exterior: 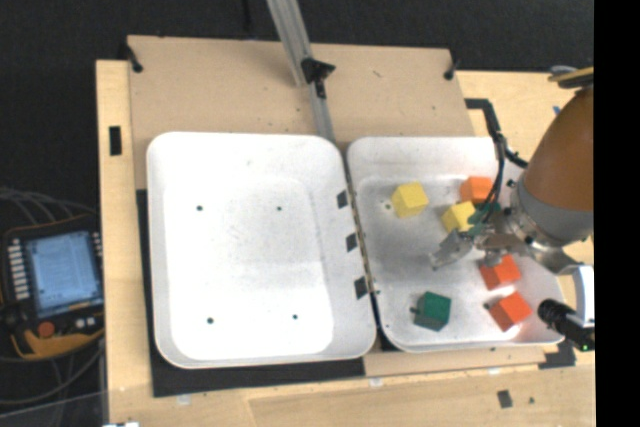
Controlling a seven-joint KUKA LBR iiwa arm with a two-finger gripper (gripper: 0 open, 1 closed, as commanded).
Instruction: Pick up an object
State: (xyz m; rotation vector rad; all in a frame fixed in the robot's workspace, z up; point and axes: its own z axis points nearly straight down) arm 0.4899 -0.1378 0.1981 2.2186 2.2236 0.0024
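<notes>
1. Bench (240, 95): pale wood surface, bearing a brown board on which two shallow white bins sit side by side; dark floor surrounds it on all sides.
2. Handheld control pendant (55, 280): off the bench's left edge, screen lit blue, cables trailing behind it.
3. Left bin (240, 245): white, a few small dark dots on its floor.
4. Right bin (400, 160): white, holding all the blocks listed below.
5. Green block (432, 310): near the bin's front wall, left of centre, turned at a slant to the walls.
6. Orange block (509, 311): front right corner, tilted; a second orange block (499, 271) lies just behind it.
7. Yellow block (409, 200): mid-bin toward the back, roughly cubic, no clear long axis.
8. Second yellow block (458, 216): just beside the gripper, on its left.
9. Third orange block (478, 188): toward the back wall, close to the arm.
10. Gripper (462, 243): low over the bin's centre-right, pointing left and down; whether its jaws are spread or closed cannot be told, nor whether they grasp anything.
11. Arm (560, 175): grey with an orange band, entering from the right.
12. Metal pole (285, 5): slanting up from the back of the board.
</notes>
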